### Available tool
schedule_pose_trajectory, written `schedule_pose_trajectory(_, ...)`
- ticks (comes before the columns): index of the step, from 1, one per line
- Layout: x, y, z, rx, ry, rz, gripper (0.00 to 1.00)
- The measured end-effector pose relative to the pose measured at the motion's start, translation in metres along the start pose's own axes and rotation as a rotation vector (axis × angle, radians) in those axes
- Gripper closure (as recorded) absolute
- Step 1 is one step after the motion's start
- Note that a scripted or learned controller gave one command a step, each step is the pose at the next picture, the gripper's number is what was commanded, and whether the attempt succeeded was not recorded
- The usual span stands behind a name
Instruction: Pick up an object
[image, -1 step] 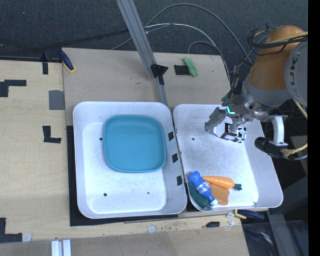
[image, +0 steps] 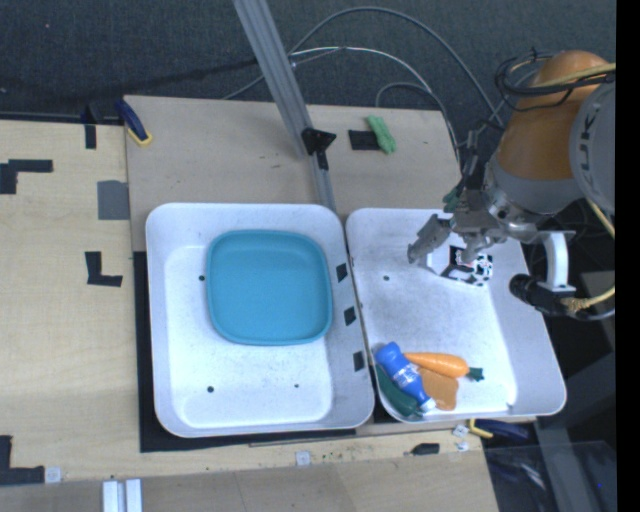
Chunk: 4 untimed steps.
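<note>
My gripper (image: 447, 255) hangs over the far part of the right bin (image: 520, 330), open, with nothing between its fingers. At the bin's near edge lies a small pile. In it are a blue bottle (image: 403, 372), an orange carrot (image: 437, 364) with a green tip, an orange piece (image: 444, 393) under the carrot, and a dark green thing (image: 396, 401) partly hidden under the bottle. The pile sits well below the gripper in the view, apart from it.
A square blue plate (image: 268, 286) lies in the left bin (image: 170, 330). A slanted grey pole (image: 290, 90) rises behind the bins. A green clip (image: 381, 134) lies on the bench at the back, and cables loop behind the arm.
</note>
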<state>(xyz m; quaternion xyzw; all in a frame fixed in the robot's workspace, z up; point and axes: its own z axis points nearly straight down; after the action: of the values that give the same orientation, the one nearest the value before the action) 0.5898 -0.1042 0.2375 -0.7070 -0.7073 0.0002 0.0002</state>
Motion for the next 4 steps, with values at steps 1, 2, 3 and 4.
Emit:
schedule_pose_trajectory(1, -0.002, -0.008, 0.046, 0.004, 0.000, 0.000, 0.00)
schedule_pose_trajectory(2, 0.006, -0.013, 0.105, 0.006, 0.001, -0.001, 0.00)
schedule_pose_trajectory(3, 0.007, -0.013, 0.149, 0.000, 0.000, 0.000, 0.00)
schedule_pose_trajectory(4, 0.006, -0.012, 0.137, -0.003, -0.001, 0.000, 1.00)
